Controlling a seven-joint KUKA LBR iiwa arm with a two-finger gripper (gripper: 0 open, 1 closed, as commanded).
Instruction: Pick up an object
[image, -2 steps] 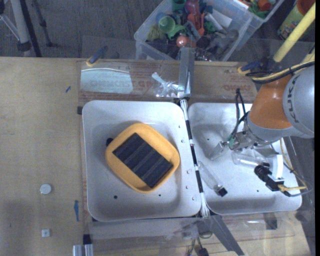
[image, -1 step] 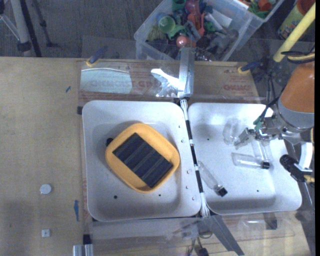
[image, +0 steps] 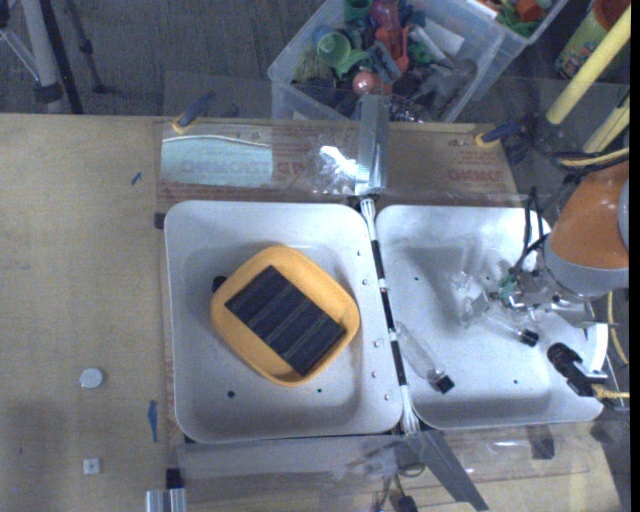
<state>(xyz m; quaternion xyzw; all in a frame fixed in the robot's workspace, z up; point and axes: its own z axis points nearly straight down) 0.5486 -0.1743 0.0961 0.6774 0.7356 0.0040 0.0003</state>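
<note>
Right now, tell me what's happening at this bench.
A grey robot arm with an orange band reaches in from the right over the right bin. Its pincer sits low in that bin among some clear plastic-looking pieces; whether it grips anything cannot be made out. The left bin holds a yellow object with a dark ribbed top panel, lying untouched. Nothing looks lifted yet.

fixed overhead camera, slanted, both bins (image: 178, 300)
</note>
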